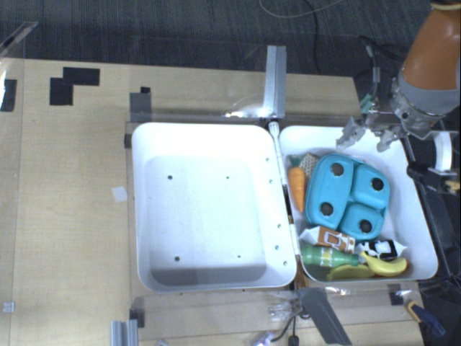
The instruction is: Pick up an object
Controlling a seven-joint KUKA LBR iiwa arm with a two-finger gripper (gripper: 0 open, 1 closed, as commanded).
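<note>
Camera view, looking down at a slant: two shallow white bins side by side on wooden bench [65, 215]. Left bin [205, 207] showing bare white floor w/ a few small dark dots. Right bin [425, 254] crowded: big blue moulded tray w/ four rounded compartments [348, 195] lying tilted in the middle; orange carrot [296, 187] just beside its left edge, near the divider btwn bins; green bottle [328, 255] along the front wall, w/ yellow banana [382, 267] touching it on the right; small orange-and-white carton [337, 239] and a black-and-white item [379, 249] wedged btwn blue tray and front row. Arm entering from upper right, orange band [438, 38] above grey wrist. Gripper [367, 134] over back edge of right bin, above blue tray's far corner, fingers spread apart, nothing btwn them. Metal post [276, 81] standing behind the bins' junction.
</note>
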